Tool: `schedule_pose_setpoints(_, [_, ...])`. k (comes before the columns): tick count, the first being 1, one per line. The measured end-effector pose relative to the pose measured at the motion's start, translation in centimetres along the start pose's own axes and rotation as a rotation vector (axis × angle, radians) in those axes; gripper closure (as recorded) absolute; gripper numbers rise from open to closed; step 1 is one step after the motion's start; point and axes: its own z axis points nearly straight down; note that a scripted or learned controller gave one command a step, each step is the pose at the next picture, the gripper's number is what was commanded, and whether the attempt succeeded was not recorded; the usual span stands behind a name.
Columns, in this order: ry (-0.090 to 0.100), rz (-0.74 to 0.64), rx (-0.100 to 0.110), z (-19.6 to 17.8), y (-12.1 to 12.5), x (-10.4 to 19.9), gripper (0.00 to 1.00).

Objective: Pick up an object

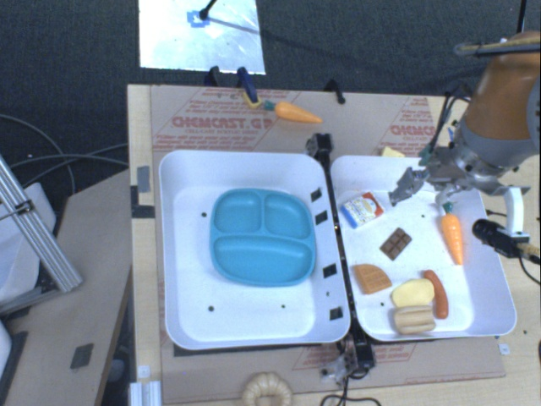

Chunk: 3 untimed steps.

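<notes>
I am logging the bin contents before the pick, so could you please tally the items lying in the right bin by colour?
Orange: 1, the carrot
Red: 1, the sausage
Brown: 2, the chocolate piece and the toast slice
Yellow or tan: 2, the yellow piece and the bun
Red and white: 1, the packet
Total: 7

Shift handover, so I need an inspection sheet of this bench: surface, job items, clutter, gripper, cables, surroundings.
Surface: brown cardboard sheet under two white bins; left bin, right bin.
Job's things: right bin holds orange toy carrot, brown chocolate square, red-and-white packet, toast slice, red sausage, yellow piece, tan bun.
Clutter: blue divided plate in left bin; second carrot on cardboard.
Gripper: two-finger gripper above right bin, holding nothing visible.
Cables: black cables left of bench.
Surroundings: dark carpet.
</notes>
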Motion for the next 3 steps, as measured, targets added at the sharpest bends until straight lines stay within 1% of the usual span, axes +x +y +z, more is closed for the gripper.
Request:
schedule_pose_setpoints(1, [-0.001,-0.002,-0.013,-0.8,0.2,0.0,0.00])
schedule_pose_setpoints(2, [-0.001,-0.001,-0.010,3.4,0.5,-0.3,0.00])
schedule_pose_setpoints(3, [0.000,0.000,-0.010,8.3,-0.1,0.5,0.00])
